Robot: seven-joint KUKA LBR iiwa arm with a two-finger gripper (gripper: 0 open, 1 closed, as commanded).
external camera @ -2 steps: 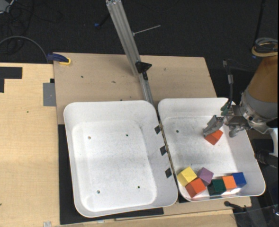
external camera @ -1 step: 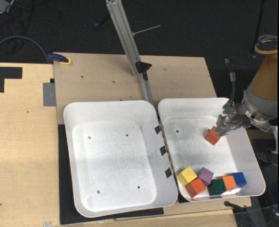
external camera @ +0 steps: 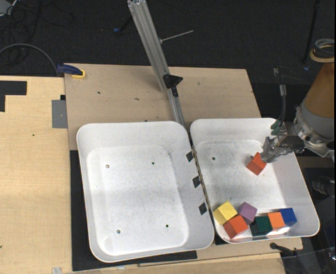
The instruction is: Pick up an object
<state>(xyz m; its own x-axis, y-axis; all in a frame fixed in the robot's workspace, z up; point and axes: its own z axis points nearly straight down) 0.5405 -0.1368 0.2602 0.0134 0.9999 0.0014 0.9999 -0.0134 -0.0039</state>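
Observation:
An orange-red block (external camera: 256,164) hangs at the tip of my gripper (external camera: 267,153) over the right part of the right bin (external camera: 225,131). The dark fingers are shut on the block's upper right corner, and the block sits tilted. The arm, with its orange band, comes in from the right edge above the bin's right rim. Several more blocks lie together in the bin's near corner: yellow (external camera: 225,211), purple (external camera: 247,211), red (external camera: 235,226), green (external camera: 261,225), orange (external camera: 277,219) and blue (external camera: 288,216).
The left bin (external camera: 99,135) lies beside the right one, with black clips along the shared rim. A slanted aluminium bar (external camera: 154,53) runs from the top centre down to the bins' far junction. Tan bench boards surround the bins.

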